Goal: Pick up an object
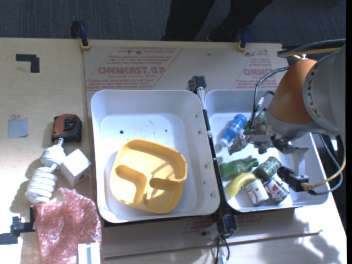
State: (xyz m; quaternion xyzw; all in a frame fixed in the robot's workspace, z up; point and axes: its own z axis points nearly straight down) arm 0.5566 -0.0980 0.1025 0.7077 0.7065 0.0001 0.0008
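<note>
Objects for picking crowd the right bin (322, 197): a blue bottle (236, 126) towards its far side, a green bottle (237, 166) lying across the middle, a yellow banana (240, 182) just beside it at the near wall, and small printed cans (268, 187) clustered at the near right. The gripper (246, 140) hangs low over the bin between the blue bottle and the green one, the grey arm with its orange band (290, 98) reaching in from the right. Whether the jaws are apart or together cannot be told from this slanted view, and nothing can be seen held.

A clean pick likely means choosing one item with free space on both sides; the blue bottle looks the least hemmed in, while the green bottle, banana and cans lie touching or nearly so and could be shoved together. Coming down centred across the bottle's narrow width seems the safer approach.

The left bin (104, 106) holds a yellow divided tray (148, 175). On the surface left of it lie a tape measure (67, 127), a spiral bulb (44, 175), a white cube (75, 165) and a pink mesh bag (67, 219). The board (132, 65) under the bins bears repeated red lettering reading roughly "CHEMCAST"; the can labels are too small to read.
</note>
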